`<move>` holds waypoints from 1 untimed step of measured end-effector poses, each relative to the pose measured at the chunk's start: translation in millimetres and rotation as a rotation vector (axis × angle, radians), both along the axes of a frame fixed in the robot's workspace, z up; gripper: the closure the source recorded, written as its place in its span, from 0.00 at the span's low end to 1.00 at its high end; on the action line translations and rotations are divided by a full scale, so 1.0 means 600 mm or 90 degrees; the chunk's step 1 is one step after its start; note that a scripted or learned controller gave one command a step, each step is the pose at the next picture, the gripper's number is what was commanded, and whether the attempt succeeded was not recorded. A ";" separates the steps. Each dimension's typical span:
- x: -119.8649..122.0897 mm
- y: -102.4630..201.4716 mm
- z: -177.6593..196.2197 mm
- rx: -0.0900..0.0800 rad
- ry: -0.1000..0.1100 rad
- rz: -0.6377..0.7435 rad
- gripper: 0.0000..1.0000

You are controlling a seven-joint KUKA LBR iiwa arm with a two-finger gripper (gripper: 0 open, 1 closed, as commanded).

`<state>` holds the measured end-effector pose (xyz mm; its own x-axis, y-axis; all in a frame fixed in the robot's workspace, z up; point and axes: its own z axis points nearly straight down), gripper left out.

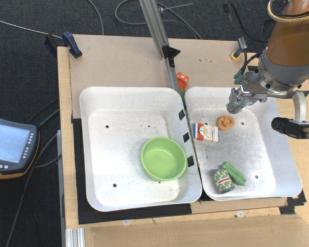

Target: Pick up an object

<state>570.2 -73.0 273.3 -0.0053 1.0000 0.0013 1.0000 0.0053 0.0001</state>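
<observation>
End effector (236, 106) hovers near the small orange pretzel-shaped toy (225, 122), right of frame centre.
You cannot tell its finger state; lower it straight over the toy, centred, before closing.

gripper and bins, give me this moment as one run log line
gripper: above right bin, nothing seen held | right bin: pretzel, small carton, green toy | left bin: green bowl
</observation>
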 end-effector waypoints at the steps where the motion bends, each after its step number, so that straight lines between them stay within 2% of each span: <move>1: -0.021 0.091 0.002 0.000 0.000 0.000 1.00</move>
<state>557.5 -18.4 274.4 -0.0048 1.0000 0.0014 1.0000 0.0048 0.0009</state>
